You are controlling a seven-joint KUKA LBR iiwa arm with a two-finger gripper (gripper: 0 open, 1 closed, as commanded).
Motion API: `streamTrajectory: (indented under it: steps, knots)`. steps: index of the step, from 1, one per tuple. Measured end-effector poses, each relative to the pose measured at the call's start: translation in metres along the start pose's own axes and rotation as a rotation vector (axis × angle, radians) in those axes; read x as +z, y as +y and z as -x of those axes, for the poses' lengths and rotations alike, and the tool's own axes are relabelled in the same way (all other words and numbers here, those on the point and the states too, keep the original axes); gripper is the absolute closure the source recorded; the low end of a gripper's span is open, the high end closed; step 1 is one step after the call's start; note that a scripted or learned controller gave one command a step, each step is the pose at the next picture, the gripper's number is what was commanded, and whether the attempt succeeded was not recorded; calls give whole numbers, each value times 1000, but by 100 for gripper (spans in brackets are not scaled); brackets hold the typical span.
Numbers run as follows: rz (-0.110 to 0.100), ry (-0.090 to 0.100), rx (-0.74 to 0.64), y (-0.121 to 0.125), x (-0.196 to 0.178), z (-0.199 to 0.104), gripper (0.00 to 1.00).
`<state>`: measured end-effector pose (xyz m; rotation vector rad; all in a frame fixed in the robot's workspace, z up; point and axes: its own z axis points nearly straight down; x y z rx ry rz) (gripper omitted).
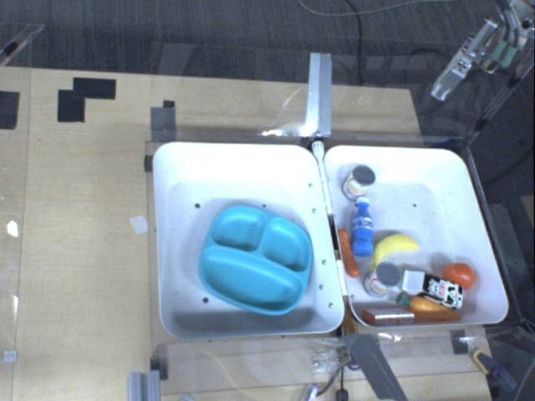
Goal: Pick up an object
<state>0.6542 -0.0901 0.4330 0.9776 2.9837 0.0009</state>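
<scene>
Hovering end effector [456, 72]; grip unclear | blue bottle [362, 229] well below-left, right bin [443, 170]

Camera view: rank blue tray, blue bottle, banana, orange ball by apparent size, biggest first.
1. blue tray, by far the largest, in the left bin.
2. blue bottle and banana: look about alike, so not ranked against each other.
3. orange ball, smallest.
All three small things lie in the right bin.
</scene>
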Motion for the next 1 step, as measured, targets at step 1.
streamTrajectory:
  steps: [1]
  knots:
    - [1,-3,-85,-11,-1,19,100]
